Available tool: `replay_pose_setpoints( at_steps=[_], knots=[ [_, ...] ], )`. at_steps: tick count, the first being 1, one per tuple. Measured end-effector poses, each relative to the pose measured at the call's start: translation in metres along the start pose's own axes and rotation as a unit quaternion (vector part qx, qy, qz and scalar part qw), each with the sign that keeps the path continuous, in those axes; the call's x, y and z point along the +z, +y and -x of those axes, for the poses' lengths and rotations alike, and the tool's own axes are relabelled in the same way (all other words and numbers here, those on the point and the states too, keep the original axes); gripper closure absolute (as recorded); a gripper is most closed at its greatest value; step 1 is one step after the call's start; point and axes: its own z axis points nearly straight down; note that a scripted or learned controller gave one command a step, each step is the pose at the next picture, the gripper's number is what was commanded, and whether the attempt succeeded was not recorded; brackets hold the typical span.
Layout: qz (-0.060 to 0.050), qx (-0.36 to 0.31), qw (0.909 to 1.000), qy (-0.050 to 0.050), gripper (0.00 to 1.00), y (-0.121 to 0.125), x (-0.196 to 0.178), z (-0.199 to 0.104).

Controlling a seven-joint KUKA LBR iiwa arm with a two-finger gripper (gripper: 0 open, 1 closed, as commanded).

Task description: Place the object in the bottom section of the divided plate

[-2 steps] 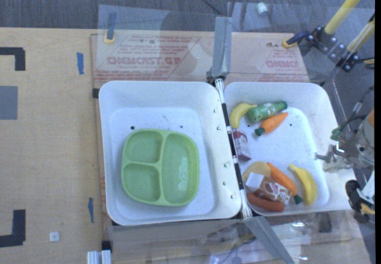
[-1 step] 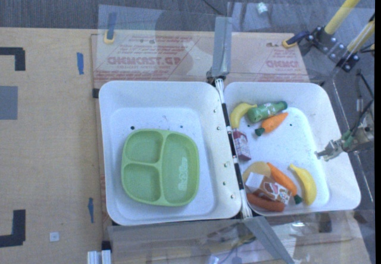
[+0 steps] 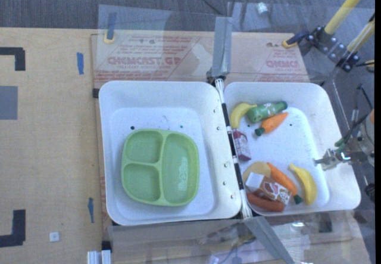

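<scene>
A light green divided plate (image 3: 126,167) lies in the left bin (image 3: 113,102), with two small sections on its left and one long section on its right. Toy foods lie in the right bin (image 3: 315,102): a banana (image 3: 238,114), a green bottle (image 3: 266,111) and a small carrot (image 3: 272,124) at the back. Nearer the front are a second banana (image 3: 305,183), a carrot (image 3: 281,178), a small box (image 3: 269,188) and a sausage (image 3: 265,202). My gripper (image 3: 333,158) is at the right bin's right rim, beside the front banana and apart from it.
A dark red packet (image 3: 241,145) lies along the wall between the bins. A grey post (image 3: 221,48) stands behind the bins over a clear sheet. Yellow-handled gear (image 3: 342,12) sits at the back right. Open wooden bench lies to the left.
</scene>
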Motion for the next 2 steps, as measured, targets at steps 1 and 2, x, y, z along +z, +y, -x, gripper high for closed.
replay_pose_setpoints(
  at_steps=[1, 2],
  knots=[
    [0.002, -0.149, 0.9889, -0.002, 1.0, 0.001, -0.048, 0.0],
    [0.0, -0.133, 0.9911, 0.0, 1.0, 0.002, -0.048, -0.061]
  ],
)
